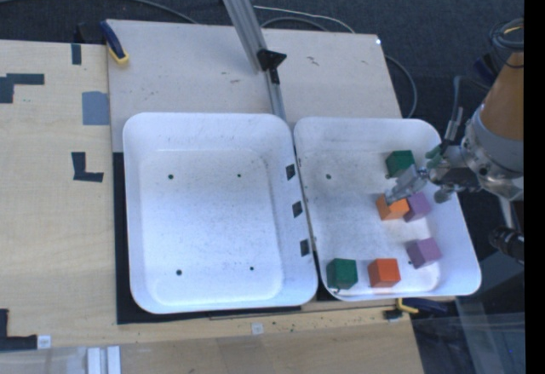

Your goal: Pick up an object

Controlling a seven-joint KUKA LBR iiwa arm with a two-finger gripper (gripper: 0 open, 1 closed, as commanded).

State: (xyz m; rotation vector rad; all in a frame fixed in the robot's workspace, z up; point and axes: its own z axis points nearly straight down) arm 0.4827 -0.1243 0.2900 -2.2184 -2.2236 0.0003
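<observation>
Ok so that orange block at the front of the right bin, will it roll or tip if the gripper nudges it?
The orange block looks like a flat-faced cube, so it would likely slide rather than roll. It seems squat, so tipping is unlikely. It sits near the right bin front wall, between a green block and purple block, so a push may jam it.

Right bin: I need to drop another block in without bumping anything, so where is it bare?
The right bin is bare across its left half, between the shared rim and the blocks. Crowded spots: the tool over the orange block, purple block and green block, and the front row.
</observation>
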